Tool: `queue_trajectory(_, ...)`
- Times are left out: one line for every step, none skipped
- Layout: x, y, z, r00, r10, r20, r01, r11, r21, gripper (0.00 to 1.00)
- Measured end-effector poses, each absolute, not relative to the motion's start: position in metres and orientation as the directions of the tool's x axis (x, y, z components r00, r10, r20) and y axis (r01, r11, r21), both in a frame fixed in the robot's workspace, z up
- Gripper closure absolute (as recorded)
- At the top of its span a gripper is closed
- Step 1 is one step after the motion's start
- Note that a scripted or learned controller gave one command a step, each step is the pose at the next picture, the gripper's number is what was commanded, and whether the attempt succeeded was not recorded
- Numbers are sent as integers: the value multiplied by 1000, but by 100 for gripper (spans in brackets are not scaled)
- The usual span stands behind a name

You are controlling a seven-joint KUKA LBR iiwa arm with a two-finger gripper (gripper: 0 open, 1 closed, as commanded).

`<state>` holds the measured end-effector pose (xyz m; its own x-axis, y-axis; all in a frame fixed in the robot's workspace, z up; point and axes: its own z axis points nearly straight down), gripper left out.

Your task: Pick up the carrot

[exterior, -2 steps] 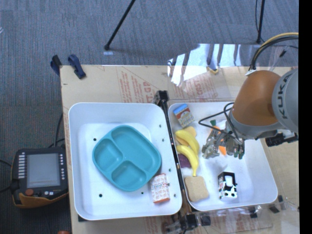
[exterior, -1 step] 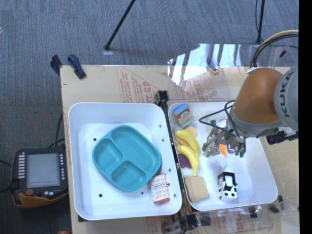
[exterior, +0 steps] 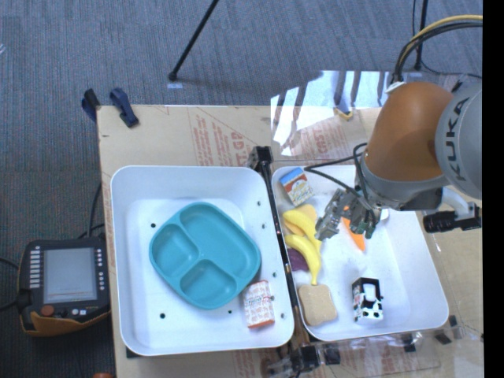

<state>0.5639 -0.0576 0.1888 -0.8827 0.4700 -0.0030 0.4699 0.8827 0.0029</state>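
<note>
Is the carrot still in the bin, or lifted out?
Still in. The carrot lies on the floor of the right bin, partly hidden by the gripper above it; whether the gripper grips it, cannot tell.

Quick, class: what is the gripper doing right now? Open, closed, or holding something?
Gripper: cannot be told; it sits low in the right bin beside the carrot.

A teal, three-compartment plastic plate (exterior: 205,254) was set in the left shallow white bin (exterior: 126,211), a small carton (exterior: 259,304) beside its near right. In the right shallow white bin (exterior: 417,282), yellow bananas (exterior: 305,239) were laid left of an orange carrot (exterior: 357,236).
</note>
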Motion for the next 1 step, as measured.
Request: queue_trajectory(564, -56, 197, -885, 466, -2, 466, 885, 2, 100)
